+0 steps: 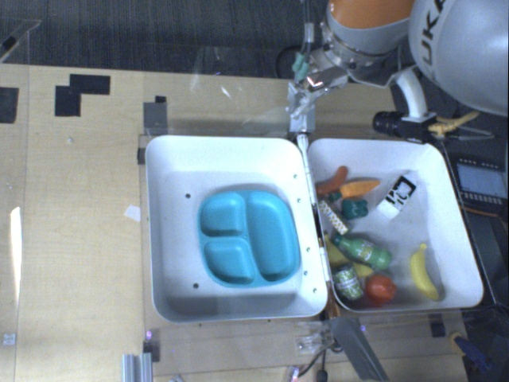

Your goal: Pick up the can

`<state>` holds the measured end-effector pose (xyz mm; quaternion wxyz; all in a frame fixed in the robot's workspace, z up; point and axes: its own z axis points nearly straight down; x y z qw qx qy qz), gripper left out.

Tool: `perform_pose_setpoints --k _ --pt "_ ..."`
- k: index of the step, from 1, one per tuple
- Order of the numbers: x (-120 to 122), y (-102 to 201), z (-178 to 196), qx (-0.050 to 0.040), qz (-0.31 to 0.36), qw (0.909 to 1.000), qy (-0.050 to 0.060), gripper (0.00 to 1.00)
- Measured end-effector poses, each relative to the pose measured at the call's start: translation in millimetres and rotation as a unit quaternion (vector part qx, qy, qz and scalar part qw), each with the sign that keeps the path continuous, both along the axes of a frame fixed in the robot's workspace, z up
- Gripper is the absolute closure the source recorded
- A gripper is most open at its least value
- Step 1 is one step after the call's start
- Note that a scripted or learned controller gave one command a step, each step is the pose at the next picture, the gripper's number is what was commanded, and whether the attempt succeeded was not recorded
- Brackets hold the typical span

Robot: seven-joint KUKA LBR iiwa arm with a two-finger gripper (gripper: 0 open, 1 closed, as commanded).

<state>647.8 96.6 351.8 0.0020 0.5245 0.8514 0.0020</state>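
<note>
The small green-labelled metal can lies at the lower left of the right white bin, beside a red tomato-like ball. The two-finger gripper hangs at upper centre, well above the can in frame; its grip state can't be told

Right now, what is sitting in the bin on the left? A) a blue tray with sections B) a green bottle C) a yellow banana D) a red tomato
A: the blue tray with three sections lies in the left bin, while the banana, the red tomato and the green bottle all lie in the right bin.
</note>
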Motion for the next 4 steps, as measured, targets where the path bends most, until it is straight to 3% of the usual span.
perform_pose_setpoints --k 1,2,3,4 --pt "10 -49 -109 -0.0001 0.001 1.0 0.0 1.0" --pt "4 33 -76 0.0011 -0.108 0.9942 0.0 1.0" --pt "-8 70 -28 0.0013 -0.172 0.9851 0.0 1.0" --pt "-13 132 -78 0.0008 -0.085 0.9964 0.001 1.0"
